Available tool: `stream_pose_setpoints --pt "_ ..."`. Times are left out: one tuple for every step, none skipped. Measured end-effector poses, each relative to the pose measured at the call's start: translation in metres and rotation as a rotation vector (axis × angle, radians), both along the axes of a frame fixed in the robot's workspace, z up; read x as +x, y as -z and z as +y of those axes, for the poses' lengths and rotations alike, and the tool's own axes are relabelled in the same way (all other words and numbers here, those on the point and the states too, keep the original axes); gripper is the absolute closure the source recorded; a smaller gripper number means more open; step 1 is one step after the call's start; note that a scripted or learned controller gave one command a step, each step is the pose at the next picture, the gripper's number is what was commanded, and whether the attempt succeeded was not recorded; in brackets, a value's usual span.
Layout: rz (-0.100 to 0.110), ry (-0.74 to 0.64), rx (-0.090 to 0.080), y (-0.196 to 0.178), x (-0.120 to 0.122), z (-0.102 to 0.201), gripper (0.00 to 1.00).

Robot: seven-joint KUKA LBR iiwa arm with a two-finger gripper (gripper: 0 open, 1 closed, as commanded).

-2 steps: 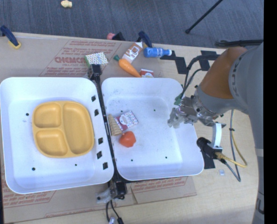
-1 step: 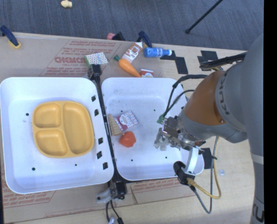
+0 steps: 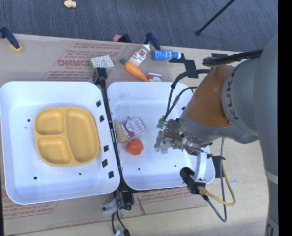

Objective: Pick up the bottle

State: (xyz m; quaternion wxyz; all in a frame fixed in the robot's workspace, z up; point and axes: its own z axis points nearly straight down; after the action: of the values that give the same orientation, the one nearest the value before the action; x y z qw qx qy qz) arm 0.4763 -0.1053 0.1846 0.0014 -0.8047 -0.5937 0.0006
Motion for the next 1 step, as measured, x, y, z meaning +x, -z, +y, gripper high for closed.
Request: stream_pose_setpoints --pt "0.002 -0.471 0.002 0.031 -0.0007 -0.0087 1.0"
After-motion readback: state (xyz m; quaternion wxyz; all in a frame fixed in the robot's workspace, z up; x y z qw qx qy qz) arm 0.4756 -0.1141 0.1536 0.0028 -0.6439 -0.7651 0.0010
